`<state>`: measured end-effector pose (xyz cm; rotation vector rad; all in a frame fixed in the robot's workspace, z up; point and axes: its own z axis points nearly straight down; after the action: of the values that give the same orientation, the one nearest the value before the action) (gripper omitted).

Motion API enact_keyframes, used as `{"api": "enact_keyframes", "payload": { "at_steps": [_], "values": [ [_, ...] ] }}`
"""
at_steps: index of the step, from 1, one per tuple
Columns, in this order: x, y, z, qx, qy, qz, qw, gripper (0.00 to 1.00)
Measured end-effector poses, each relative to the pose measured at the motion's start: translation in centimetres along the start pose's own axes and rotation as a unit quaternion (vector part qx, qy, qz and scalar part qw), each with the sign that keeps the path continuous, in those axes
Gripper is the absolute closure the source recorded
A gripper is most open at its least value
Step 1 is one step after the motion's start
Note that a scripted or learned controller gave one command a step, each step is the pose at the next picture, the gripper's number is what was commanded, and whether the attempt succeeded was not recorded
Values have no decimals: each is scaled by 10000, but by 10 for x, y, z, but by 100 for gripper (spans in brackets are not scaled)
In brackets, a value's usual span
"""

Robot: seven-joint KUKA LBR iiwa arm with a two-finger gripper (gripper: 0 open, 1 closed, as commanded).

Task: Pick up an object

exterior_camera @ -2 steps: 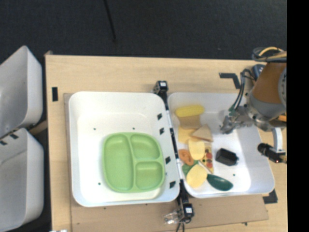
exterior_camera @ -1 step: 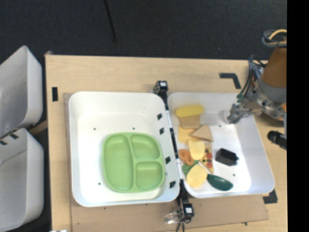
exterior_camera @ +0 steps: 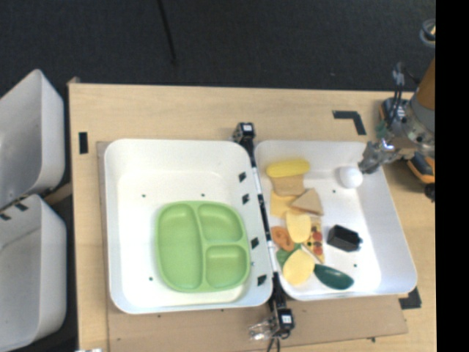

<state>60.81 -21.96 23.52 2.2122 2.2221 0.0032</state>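
A: What is in the two bins?

B: The left bin (exterior_camera: 132, 189) holds one thing, a green tray (exterior_camera: 201, 246) with three compartments. It lies flat in the lower middle of the bin. The right bin (exterior_camera: 385, 226) holds a crowd of small things, mostly along its left side.

A: Which things?

B: At the top there is a yellow piece (exterior_camera: 287, 169), and under it a tan slice (exterior_camera: 287, 185) and a brown wedge (exterior_camera: 308, 201). Lower there is a pale yellow piece (exterior_camera: 298, 227), an orange piece (exterior_camera: 281, 237) at its left, and one more yellow piece (exterior_camera: 297, 268) near the front wall. These lie touching or overlapping, so I cannot tell exactly which is on which. A dark green piece (exterior_camera: 334, 276) lies just beside the last yellow one. A black block (exterior_camera: 343, 237) lies apart from them, in the middle of the bin. A white ball (exterior_camera: 349, 176) rests near the top right corner.

A: And the arm?

B: It reaches in from the right, over the far right corner of the right bin. The gripper (exterior_camera: 371, 158) is just beside the white ball, at its upper right. Whether it touches the ball I cannot tell, and its state I cannot tell either, because it is small and blurred.

A: Any writing?

B: I can read none. On the desk (exterior_camera: 176, 112) there are only black corner marks.
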Motion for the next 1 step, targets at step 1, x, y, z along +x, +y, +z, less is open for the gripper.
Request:
{"api": "enact_keyframes", "payload": {
  "at_steps": [1],
  "values": [
    [-1, 1, -4, 29, 9, -16, 10000, 100]
  ]
}}
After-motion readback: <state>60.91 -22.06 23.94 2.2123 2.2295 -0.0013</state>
